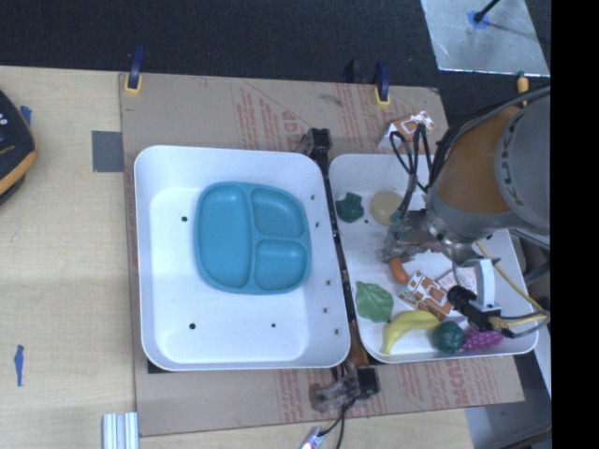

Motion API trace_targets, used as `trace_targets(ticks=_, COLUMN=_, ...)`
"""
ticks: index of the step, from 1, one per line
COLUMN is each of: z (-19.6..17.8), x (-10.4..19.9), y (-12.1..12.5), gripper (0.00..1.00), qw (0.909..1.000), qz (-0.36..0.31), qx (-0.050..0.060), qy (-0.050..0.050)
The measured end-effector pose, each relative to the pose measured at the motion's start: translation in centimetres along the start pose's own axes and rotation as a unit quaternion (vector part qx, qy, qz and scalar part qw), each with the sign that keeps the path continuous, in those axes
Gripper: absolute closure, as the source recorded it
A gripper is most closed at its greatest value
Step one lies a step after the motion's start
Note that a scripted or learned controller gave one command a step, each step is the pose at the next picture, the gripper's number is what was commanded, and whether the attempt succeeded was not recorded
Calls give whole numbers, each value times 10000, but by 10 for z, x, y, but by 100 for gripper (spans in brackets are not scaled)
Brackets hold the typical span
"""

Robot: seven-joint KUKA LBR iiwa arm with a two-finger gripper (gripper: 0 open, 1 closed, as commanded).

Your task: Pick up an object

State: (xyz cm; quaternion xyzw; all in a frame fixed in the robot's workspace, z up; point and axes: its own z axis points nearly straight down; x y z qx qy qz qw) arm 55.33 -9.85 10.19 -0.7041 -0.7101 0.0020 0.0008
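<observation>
The gripper (409, 241) hangs low in the right bin (360, 171) (finger state: cannot tell), just above a carrot (399, 270).

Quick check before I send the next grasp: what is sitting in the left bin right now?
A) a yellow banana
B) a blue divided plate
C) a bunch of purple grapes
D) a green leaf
B: the blue divided plate lies alone in the left bin, while the banana, grapes and green leaf all lie in the right bin.
</observation>
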Motion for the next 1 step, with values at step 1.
trace_targets(ticks=1, z=-91, x=76, y=12, gripper=100, qw=10000, qz=18, qx=-13, qy=15)
